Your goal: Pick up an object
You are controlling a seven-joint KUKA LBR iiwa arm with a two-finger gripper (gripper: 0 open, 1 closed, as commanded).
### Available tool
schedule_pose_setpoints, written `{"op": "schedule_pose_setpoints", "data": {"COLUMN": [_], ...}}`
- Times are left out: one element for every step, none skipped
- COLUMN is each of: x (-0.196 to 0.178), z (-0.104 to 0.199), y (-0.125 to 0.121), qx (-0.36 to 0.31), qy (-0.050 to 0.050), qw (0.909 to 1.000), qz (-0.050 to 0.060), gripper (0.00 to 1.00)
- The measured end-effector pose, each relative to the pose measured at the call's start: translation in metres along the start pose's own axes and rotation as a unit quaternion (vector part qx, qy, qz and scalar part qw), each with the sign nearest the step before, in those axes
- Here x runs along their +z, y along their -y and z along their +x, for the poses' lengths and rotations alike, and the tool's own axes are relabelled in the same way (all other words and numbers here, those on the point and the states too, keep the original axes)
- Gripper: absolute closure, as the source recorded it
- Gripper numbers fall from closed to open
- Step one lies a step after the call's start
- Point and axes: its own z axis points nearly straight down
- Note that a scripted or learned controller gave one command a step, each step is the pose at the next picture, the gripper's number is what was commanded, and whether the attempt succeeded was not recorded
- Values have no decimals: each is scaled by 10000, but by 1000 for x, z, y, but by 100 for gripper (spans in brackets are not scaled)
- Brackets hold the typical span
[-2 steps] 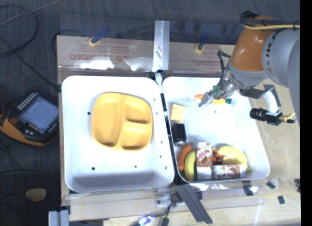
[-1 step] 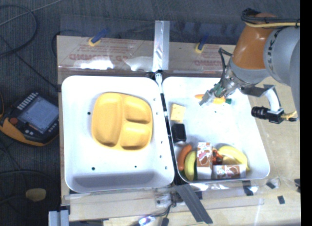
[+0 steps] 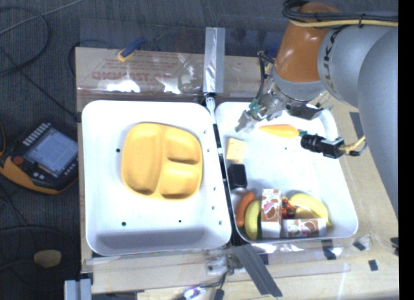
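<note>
A yellow divided plate (image 3: 162,160) is lying in the left bin (image 3: 103,227). In the right bin (image 3: 343,189), a pale block (image 3: 235,150) and a black piece (image 3: 237,176) are lying by the left wall, with toy food (image 3: 283,213) piled near. The gripper (image 3: 253,115) is hovering over the far end, beside an orange carrot-like piece (image 3: 279,130); finger state I cannot tell. It seems to be approaching; next it needs lowering onto one object.

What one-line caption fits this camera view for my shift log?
KUKA arm's gripper hovers over the right bin near a carrot; yellow divided tray sits in the left bin.
</note>
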Motion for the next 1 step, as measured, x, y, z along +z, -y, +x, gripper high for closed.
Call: {"op": "schedule_pose_setpoints", "data": {"x": [33], "z": [-58], "y": [6], "qx": [-519], "qy": [15], "qw": [9987], "qz": [7], "gripper": [100]}}
